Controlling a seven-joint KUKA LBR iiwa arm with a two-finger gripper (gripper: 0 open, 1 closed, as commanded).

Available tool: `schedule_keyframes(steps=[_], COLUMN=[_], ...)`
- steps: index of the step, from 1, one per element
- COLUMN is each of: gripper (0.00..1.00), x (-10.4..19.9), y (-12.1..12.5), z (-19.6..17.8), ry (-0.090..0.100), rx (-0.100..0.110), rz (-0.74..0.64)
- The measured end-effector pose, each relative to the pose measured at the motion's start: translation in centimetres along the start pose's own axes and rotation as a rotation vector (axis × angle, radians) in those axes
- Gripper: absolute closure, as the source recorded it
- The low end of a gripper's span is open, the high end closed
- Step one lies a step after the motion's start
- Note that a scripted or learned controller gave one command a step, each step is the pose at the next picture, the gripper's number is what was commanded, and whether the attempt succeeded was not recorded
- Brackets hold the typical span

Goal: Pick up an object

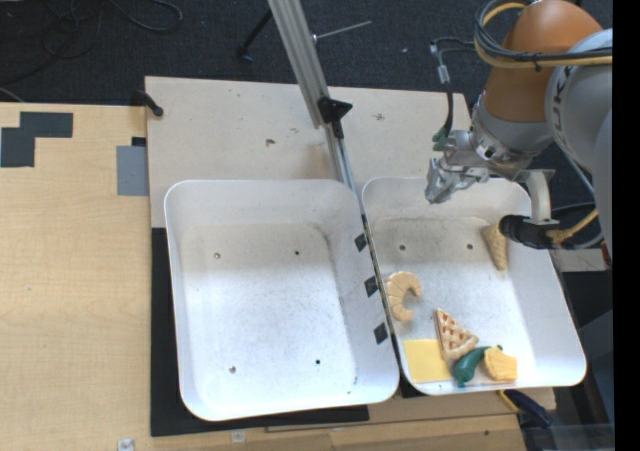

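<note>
Gripper hangs over the far rim of the right bin, grip unreadable from here, nothing seen in it, while the croissant lies well nearer, by the bin's left wall.

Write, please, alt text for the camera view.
A grey robot arm's claw hangs above the far edge of the right shallow white bin, which holds a croissant-shaped toy, a waffle wedge and other toy foods.

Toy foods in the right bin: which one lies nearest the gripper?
The cone against the bin's right wall, just below the gripper. The croissant, waffle and cheese lie farther toward the front.
</note>
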State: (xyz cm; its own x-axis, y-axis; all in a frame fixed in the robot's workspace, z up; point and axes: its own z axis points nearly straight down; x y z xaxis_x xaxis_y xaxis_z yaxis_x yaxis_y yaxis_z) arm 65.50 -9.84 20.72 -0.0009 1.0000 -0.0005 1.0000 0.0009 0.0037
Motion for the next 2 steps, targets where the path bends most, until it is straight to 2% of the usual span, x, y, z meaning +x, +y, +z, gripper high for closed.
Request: schedule_keyframes(steps=[1,2], gripper=[1.0,1.0], x=[-0.2,4.4], y=[0.1,-1.0], z=[-3.8,-2.5], ry=[0.0,0.002], rx=[0.001,0.009], rz=[-0.001,-0.003])
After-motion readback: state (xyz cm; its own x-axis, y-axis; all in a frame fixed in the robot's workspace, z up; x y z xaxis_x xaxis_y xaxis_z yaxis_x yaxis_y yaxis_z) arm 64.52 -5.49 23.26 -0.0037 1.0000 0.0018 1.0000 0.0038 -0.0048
